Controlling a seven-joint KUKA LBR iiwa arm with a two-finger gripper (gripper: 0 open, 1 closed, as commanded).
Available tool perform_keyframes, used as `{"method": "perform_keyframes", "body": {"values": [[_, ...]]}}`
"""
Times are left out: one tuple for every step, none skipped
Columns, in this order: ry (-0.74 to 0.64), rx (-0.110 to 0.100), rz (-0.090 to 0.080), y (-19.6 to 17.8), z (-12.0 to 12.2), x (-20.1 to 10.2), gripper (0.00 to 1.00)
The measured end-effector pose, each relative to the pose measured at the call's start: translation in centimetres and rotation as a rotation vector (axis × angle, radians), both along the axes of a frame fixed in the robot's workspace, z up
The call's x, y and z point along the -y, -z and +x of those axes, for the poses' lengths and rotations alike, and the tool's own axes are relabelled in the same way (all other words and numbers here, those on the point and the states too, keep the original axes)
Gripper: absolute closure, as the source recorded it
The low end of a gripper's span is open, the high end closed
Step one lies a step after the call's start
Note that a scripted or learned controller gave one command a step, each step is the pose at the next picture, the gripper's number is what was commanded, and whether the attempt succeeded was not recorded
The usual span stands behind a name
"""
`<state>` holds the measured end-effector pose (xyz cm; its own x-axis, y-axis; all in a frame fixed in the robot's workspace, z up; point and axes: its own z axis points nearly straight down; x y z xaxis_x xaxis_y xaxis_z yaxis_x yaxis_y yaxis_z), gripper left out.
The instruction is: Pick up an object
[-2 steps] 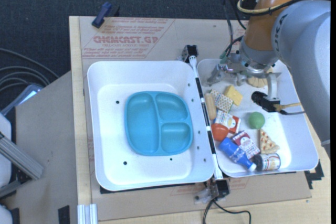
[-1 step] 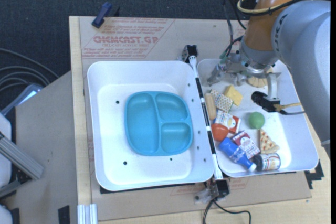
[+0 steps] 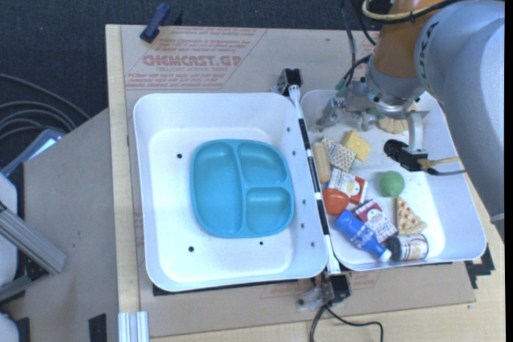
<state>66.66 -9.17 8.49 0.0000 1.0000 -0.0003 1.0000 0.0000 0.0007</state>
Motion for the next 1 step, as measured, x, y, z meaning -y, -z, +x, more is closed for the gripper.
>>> {"method": "perform_keyframes", "body": {"values": [[0.0, 0.0, 0.0, 0.0, 0.0, 0.02, 0.0]]}}
